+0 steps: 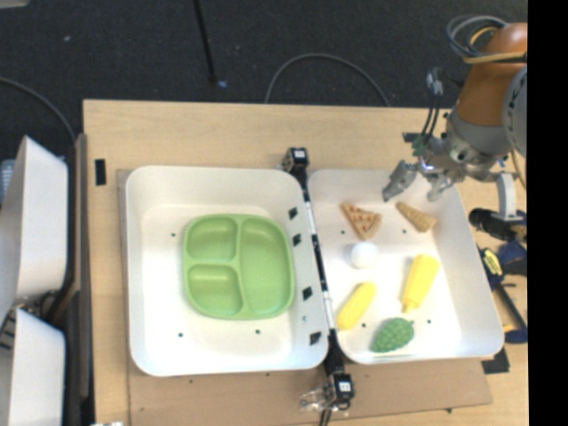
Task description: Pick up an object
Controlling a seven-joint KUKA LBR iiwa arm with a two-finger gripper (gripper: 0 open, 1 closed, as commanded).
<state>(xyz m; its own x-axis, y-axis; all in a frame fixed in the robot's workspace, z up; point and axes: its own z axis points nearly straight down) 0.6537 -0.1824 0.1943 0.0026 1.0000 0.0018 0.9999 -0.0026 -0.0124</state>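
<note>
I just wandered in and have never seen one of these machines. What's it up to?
A robot arm is trying to pick up a toy food item. Its open gripper hovers over the right bin, near two pizza slices, holding nothing. Two yellow corn cobs, a white ball and a green piece lie there too. The left bin holds a green divided plate.

Robot lab, bench (177, 131) w/ bins (142, 264), floor cables (324, 60)
</note>
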